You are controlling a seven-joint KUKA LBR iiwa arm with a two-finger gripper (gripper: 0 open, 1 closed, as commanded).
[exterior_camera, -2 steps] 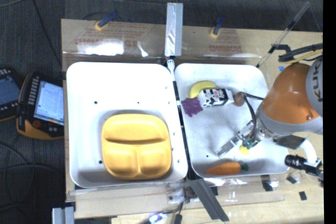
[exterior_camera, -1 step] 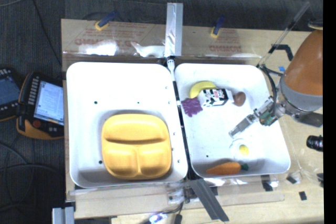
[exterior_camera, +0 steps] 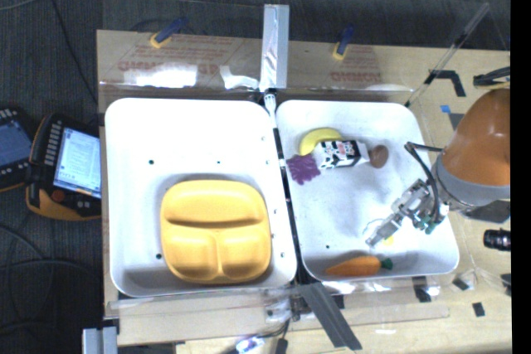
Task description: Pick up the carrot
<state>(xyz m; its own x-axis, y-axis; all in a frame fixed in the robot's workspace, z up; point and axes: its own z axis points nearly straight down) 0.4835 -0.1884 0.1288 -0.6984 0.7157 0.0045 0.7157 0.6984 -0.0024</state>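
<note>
Hovering above the carrot [exterior_camera: 357,266], end effector [exterior_camera: 376,238], grip state unclear; no legible writing.

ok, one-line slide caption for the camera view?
Gripper hovers above the carrot at the right bin's near edge; yellow tray in left bin.

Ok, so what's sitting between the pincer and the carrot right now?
Nothing. In the camera view, the pincer hangs just above the carrot, which lies by the near wall of the right bin. The short stretch between them is bare white bin floor.
</note>
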